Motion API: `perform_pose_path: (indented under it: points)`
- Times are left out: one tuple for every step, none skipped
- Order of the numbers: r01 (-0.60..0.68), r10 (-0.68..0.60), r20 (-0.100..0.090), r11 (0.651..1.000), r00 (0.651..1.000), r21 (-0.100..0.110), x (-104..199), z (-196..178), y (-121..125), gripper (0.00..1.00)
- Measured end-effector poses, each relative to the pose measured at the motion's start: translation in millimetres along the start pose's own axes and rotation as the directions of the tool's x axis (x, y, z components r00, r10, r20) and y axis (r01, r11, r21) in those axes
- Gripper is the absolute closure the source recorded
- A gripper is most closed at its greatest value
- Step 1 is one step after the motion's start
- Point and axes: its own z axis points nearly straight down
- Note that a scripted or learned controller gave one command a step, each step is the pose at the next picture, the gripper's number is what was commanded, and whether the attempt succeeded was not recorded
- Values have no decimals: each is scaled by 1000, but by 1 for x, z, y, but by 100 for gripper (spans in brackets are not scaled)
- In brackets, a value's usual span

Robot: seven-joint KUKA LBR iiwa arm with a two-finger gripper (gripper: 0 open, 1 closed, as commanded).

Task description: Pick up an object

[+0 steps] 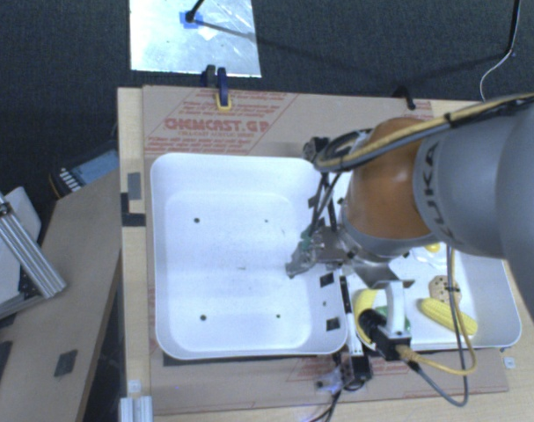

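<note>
Brown cardboard-topped bench [275, 112], two shallow white bins [174, 236] side by side directly on it.

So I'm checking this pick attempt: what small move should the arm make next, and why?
Probably shift the claw back toward the right bin. It sits over the left bin's right edge, while the yellow objects lie in the right bin, partly under the arm.
</note>
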Motion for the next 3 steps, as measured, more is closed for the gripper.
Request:
perform_pose_path:
  points:
    - [15,-15,-6,1000,1000,-9,38,-135,15,0]
    - [15,-15,-2,1000,1000,3,35,-137,14,100]
    - [4,-4,1,1000,1000,9,13,-58,64,100]
